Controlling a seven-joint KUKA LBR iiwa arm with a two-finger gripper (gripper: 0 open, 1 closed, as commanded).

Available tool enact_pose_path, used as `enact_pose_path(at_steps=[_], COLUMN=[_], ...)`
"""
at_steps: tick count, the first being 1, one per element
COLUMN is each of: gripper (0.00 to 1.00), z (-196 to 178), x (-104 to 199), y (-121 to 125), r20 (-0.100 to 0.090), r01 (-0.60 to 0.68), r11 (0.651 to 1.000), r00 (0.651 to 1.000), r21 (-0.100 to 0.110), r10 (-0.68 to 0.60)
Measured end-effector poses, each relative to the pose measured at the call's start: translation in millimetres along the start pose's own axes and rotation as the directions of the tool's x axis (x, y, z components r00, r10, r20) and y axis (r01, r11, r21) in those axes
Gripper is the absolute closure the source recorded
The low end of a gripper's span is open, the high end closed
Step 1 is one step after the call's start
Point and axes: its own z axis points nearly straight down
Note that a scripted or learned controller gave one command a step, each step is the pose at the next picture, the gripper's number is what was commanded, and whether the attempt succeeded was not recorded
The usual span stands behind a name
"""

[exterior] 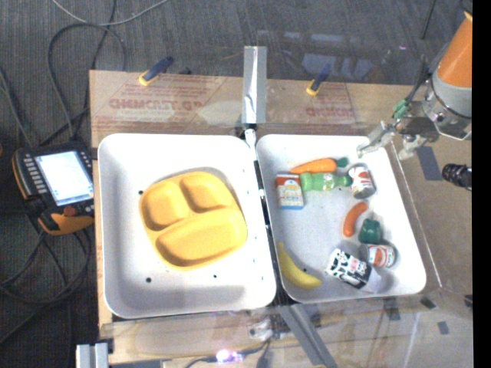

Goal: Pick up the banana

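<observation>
- Dark carpet with loose cables surrounds a bench (115,98) carrying two shallow white bins side by side.
- Left bin (115,282): holds a yellow divided tray (193,218) near its centre.
- Right bin (410,274): holds the banana (295,268) and assorted small items, including a carrot (316,165), a green bottle (325,181), a small carton (289,191), a can (360,181) and a black-and-white cow-patterned carton (348,267).
- Banana location: near-left corner of the right bin, lying flat along the left wall, close to the near edge. The cow-patterned carton lies just beside its right-hand end; no contact is discernible.
- Gripper (376,142) location: above the far-right corner of the right bin, at the rim. Finger spacing cannot be determined from this view; nothing is seen between the fingers.
- Relative position: the banana lies diagonally across the bin from the gripper, well apart, with the other items scattered between.
- Handling estimate: likely a light toy with a smooth curved skin that may slip. Recommended hold is across the thicker mid-section, fingers square to its length.
- Hazard: the adjacent bin wall limits finger clearance on the left side.
</observation>
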Motion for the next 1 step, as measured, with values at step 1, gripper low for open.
enact_pose_path(at_steps=[1], gripper=[0.00], z=[149.3], x=[52.5], y=[-57.9], r20=[0.001], r01=[-0.467], r11=[0.884], r00=[0.884], r21=[0.003], r10=[0.467])
